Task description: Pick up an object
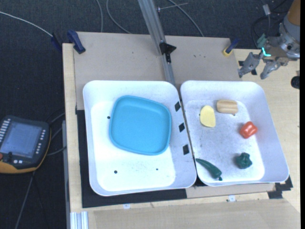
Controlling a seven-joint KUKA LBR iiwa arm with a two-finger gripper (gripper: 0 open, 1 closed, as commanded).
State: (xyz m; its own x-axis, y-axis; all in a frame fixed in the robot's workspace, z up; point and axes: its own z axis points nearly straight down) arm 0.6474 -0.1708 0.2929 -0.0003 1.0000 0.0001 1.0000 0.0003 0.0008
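Two shallow white bins sit side by side on a tan worktop (119,56): the left bin (95,171) holds a blue plate (140,124), the right bin (269,142) a yellow piece (207,116), a tan roll (227,107), a red pepper (248,130), a dark green lump (243,161) and a green chili (209,168). Above the right bin's far corner, over bare worktop, the end effector (258,67) hovers with fingers spread and nothing between them.

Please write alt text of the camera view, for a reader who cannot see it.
The open gripper hangs above the bench, beyond the right bin, which holds five small toy foods. The left bin holds a blue plate.
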